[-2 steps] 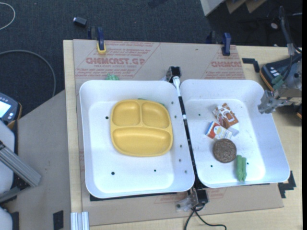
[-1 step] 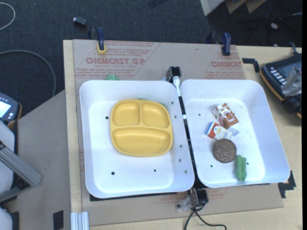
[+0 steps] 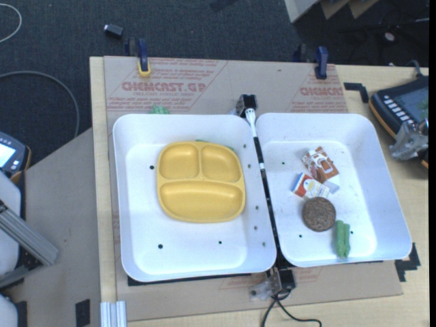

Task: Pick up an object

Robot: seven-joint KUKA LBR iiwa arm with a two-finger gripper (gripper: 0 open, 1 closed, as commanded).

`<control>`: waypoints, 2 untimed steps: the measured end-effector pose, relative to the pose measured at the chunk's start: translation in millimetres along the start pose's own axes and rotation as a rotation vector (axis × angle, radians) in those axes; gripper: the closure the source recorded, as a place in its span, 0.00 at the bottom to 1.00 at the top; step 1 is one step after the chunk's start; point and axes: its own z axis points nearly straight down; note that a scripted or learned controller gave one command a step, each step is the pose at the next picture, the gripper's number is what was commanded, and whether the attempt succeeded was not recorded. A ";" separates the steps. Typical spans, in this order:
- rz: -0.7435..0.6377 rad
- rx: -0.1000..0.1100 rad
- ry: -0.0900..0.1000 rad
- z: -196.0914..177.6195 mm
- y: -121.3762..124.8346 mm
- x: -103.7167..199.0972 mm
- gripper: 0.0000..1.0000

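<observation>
In the camera view two white bins sit side by side on the bench: the left bin (image 3: pixel 129 182) carries a yellow divided tray (image 3: pixel 201 181) near its centre, and the right bin (image 3: pixel 381 176) holds the loose things a pick could go for. Within the right bin, a brown-and-white packet (image 3: pixel 320 162) lies at about twelve o'clock of the cluster, a small blue, white and orange packet (image 3: pixel 307 184) just below it toward nine o'clock, a round brown patty (image 3: pixel 319 214) at the centre, and a green pickle-like piece (image 3: pixel 341 239) at five o'clock, close to the bin's front wall. At three o'clock of the frame, beyond the right bin's edge, a grey metal part (image 3: pixel 411 140) pokes in that may be the gripper's end; I cannot tell how its fingers stand, and nothing is visibly held. The risks, as I judge them, come from crowding. The two packets and the patty lie touching or nearly so, and a descent between them could nudge one aside or catch two at once. The packets look flat and slick and could slip from a pinch or never lift off the floor. The green piece sits so near the wall that a finger could strike the rim. The patty, thicker and round, seems the safest, though a closing grip could roll it out.
</observation>
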 end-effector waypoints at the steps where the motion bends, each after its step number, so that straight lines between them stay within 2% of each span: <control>1: 0.002 0.001 -0.001 71.5 32.9 -69.7 1.00; 2: -0.007 -0.012 -0.002 22.1 0.3 -23.7 1.00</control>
